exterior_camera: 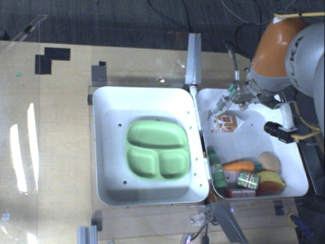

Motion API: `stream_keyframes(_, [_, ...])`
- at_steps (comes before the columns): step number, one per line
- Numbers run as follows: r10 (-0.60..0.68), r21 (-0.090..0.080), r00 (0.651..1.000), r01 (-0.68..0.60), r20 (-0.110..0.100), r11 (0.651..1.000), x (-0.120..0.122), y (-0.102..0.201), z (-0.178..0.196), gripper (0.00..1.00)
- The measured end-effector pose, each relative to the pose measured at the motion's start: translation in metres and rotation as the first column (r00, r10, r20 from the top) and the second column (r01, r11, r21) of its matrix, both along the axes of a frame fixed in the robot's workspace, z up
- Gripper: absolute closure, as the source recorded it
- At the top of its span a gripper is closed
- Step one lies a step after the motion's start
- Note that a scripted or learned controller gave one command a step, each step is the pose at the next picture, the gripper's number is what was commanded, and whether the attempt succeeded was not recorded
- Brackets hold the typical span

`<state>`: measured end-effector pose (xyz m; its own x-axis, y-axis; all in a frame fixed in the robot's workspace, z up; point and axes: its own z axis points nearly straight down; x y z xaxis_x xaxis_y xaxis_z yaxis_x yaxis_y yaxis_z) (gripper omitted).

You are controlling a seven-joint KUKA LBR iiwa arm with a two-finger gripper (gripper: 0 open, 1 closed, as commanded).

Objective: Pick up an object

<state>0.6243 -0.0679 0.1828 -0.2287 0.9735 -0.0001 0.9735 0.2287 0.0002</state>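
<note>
- The grey two-finger gripper [223, 105] hangs over the far left part of the right-hand shallow white bin [294, 161], its tip just above a small flat white packet with an orange and brown print [225, 123].
- Whether its tips are spread or pinched cannot be told at this size; nothing is seen held.
- The packet lies flat on the bin floor, well apart from the other contents; its long axis appears to run roughly left to right, tilted slightly, though its outline is soft.
- Probable risk: a flat packet gives little to bite on, so the tips could slide over it or push it toward the bin's left wall.
- Piled at the near edge lie an orange carrot [238, 166], a green bottle [217, 171], a small green can [248, 180] and a yellow and red fruit [270, 182].
- The left-hand white bin [104, 136] holds a green divided tray [157, 149].
</note>
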Motion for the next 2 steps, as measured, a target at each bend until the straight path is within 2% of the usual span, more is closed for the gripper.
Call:
stream_keyframes(1, [-0.069,0.000,0.998,0.069,0.003,0.998,0.046,0.043,0.000,0.00])
stream_keyframes(2, [-0.319,0.000,0.948,0.319,0.003,0.948,0.043,0.022,0.001,0.00])
